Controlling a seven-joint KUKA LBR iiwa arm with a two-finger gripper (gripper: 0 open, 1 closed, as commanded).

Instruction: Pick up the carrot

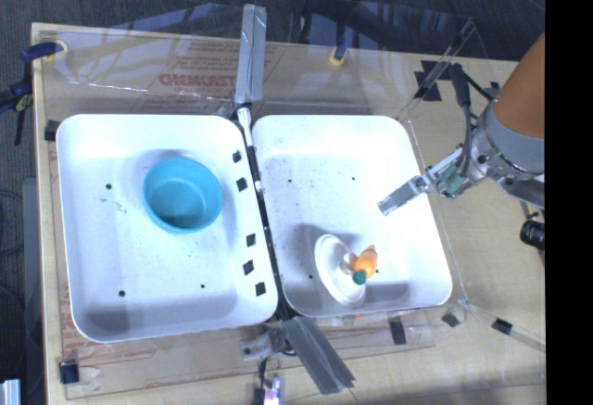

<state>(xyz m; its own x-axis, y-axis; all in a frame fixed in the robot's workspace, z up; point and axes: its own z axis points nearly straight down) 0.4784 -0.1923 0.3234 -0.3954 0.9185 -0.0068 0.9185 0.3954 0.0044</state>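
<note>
Near the front wall of the right bin [422, 208], lying on a small white dish [335, 269]: the carrot [362, 262], orange with a green tip, just right of the dish's centre. Above and to the right, over the bin's right rim, hanging apart from the carrot: the gripper [400, 198], reaching in from the right edge on the grey arm [505, 153] with its orange band. Pointing down and left toward the bin's middle, one pale finger visible, nothing seen between the fingers; whether spread or closed, impossible to tell at this angle. Across the central divider, in the left bin [93, 236]: a blue bowl [183, 194], upright, near the middle. Beneath both bins, the light wooden bench [482, 348], with clear plastic sheeting standing along its far side.
</note>
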